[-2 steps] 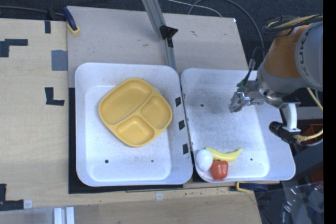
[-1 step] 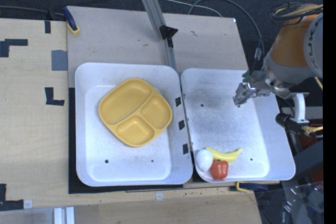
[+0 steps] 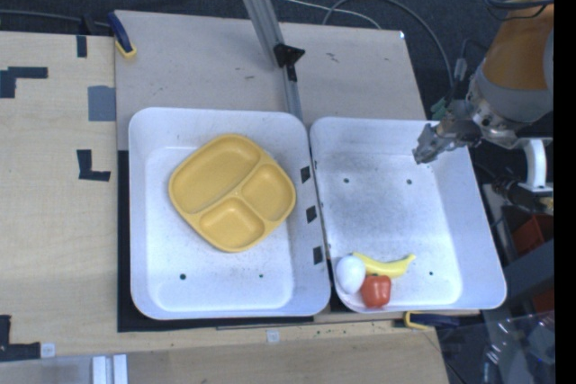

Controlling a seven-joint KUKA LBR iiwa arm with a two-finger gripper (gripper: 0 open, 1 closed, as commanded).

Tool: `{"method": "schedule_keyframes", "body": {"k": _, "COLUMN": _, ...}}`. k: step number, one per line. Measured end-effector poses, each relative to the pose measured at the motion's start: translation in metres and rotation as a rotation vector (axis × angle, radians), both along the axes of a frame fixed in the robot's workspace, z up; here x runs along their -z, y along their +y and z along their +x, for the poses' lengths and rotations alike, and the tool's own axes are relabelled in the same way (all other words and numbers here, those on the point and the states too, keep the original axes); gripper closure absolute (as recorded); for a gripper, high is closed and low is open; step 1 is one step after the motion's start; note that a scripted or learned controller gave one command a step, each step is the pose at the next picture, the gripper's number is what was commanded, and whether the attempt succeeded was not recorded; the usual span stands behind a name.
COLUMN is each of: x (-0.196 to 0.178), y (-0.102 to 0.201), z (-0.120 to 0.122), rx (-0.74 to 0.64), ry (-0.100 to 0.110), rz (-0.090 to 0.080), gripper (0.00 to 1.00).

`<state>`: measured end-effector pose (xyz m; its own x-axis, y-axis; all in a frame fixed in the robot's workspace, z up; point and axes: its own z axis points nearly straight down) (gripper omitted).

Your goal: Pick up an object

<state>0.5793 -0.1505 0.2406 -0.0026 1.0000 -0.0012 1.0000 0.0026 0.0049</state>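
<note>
Nothing picked yet — the gripper [image 3: 430, 147] hovers at the right bin's [image 3: 468, 220] far-right corner, whether open or closed I cannot tell — the banana [image 3: 389, 264], egg [image 3: 350, 273] and red pepper [image 3: 377, 290] sit untouched at its near edge.

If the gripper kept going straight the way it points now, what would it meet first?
The gripper points down and left over the right bin's far right part. Most likely it meets that bin's bare floor first. The banana, egg and tomato lie well off that line, though depth is hard to judge.
</note>
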Motion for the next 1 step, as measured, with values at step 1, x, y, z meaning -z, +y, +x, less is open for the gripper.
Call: {"method": "schedule_keyframes", "body": {"k": 1, "x": -0.0046, "y": 0.0456, "z": 0.0155, "rx": -0.004, "ry": 0.005, "rz": 0.003, "gripper": 1.00}}
